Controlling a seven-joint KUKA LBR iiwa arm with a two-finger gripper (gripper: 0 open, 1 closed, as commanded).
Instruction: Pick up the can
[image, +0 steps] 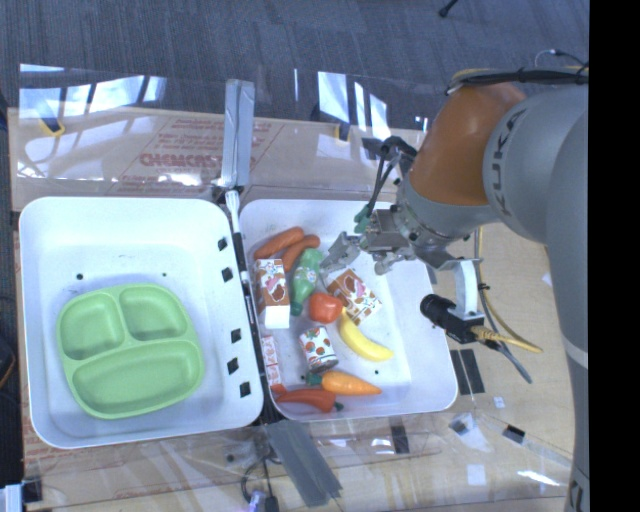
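I see the arm (500, 150) filling the upper right of the frame, its grey body and orange band leaning in over the right bin (425, 390). The left bin (120, 225) takes up the left half of the tabletop (150, 150) and carries a green divided plate (130, 350) at its lower left.

The right bin is crowded with toy food: two sausages (285, 242) near the upper middle, a small carton (271, 282) below them, a green vegetable (306, 272), a tomato (325, 306), a patterned packet (355, 294), a banana (365, 342), a carrot (350, 383) and a red pepper (305, 399) along the bottom edge.

The can (319, 347) sits in the lower middle of that bin, a short cylinder with a red fruit label, tipped so its long axis runs from upper left to lower right, between the tomato above and the carrot below, the banana just beside it on the right.

The gripper (345, 250) hangs over the upper middle of the bin, above the packet; I cannot tell how its fingers are set. From there the can lies down-frame and slightly left, so I judge the next move must travel toward the lower edge and then descend, squaring to that tilted axis amid close neighbours.
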